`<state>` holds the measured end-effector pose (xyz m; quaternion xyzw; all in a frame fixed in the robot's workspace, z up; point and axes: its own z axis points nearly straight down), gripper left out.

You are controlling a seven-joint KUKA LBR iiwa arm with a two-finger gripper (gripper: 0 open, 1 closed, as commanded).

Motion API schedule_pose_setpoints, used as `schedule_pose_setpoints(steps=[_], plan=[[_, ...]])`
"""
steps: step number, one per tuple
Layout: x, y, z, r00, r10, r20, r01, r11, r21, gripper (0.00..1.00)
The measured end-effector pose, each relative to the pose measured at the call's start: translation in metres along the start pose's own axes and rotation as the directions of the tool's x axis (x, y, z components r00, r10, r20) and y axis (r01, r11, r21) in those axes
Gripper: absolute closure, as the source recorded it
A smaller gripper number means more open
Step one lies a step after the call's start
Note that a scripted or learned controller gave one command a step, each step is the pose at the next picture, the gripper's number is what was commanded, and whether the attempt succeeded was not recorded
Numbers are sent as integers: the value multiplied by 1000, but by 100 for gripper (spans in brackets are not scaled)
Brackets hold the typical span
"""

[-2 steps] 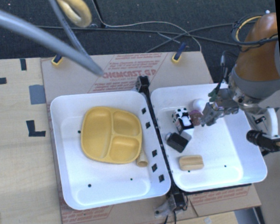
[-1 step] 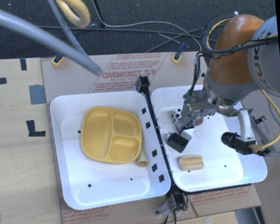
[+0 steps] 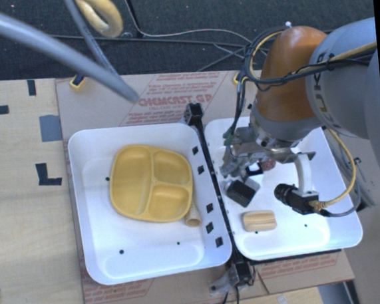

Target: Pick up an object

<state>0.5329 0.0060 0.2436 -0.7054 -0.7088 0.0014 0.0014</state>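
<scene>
Camera view: gripper (image 3: pixel 240 176) low in right bin (image 3: pixel 338 230), near its left wall; finger opening can't tell, nothing visibly held. Nearest target: tan bread-roll-like piece (image 3: pixel 259 221) just below. Best to descend centred, close across its short axis. Left bin (image 3: pixel 87 191): yellow matte plastic divided plate (image 3: pixel 151 182), small tan cylinder (image 3: pixel 192 218) touching its edge.

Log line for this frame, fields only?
arm: over right bin | gripper: low, near left wall | nearby: bread roll on floor | left bin: yellow plate | grasp: unconfirmed
</scene>
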Motion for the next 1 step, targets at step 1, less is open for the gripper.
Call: schedule_pose_setpoints(steps=[1], plan=[[51,6,21,1000,-1,0,1,1000,0,100]])
